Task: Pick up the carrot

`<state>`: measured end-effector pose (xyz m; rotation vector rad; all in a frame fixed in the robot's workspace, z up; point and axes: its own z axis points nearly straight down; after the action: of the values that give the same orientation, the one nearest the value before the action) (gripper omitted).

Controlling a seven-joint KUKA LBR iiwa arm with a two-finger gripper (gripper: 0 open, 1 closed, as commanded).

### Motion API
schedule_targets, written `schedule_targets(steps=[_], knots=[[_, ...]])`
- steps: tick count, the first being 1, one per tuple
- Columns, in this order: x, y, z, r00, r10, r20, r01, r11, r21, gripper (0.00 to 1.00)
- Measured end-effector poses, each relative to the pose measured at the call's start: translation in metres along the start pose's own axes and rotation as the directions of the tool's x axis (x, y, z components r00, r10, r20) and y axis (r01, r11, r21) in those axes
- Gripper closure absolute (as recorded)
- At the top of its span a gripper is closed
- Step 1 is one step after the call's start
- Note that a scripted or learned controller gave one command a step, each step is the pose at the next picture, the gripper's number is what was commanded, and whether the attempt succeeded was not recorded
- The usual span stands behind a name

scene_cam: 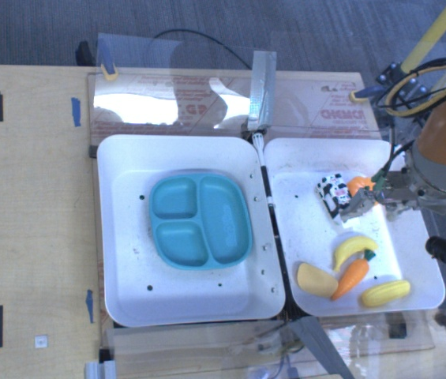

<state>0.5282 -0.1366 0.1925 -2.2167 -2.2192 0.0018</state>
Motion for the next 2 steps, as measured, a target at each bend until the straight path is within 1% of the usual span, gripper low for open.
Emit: schedule_targets(steps=[1, 2], knots=[[0.0, 0.0, 0.0, 1.0, 0.0, 0.0, 0.0, 1.0, 0.0, 0.0], [0.029, -0.027, -0.088, 0.996, -0.086, 0.005, 0.086, 0.996, -0.012, 0.0]])
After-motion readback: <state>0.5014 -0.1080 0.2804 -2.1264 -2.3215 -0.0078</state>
